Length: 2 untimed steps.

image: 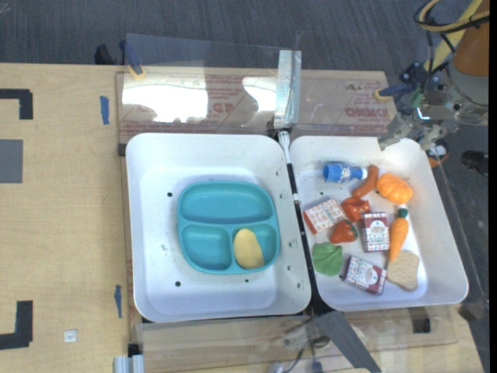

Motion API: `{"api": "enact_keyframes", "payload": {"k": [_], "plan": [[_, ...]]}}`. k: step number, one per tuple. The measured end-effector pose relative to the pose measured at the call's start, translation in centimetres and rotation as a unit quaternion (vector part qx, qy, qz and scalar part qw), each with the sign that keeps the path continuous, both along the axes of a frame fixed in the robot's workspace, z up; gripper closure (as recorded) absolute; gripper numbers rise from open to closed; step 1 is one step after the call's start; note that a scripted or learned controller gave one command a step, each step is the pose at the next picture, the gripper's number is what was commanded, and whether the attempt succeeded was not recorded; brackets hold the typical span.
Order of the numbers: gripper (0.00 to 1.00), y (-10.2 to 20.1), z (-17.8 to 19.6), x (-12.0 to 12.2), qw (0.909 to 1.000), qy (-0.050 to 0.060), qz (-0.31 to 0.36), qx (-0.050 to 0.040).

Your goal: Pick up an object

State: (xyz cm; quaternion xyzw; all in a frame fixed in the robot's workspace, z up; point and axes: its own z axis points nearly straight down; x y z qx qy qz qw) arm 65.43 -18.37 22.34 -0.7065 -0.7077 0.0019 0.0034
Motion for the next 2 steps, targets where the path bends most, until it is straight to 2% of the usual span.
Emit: {"api": "enact_keyframes", "payload": {"k": [1, 2], "plan": [[0.0, -3.5, -9.5, 1.1, 1.0, 0.004, 0.004, 0.0039], [0.0, -2.5, -12.9, -2.9, 0.9995, -0.014, -0.026, 0.0043]]}}
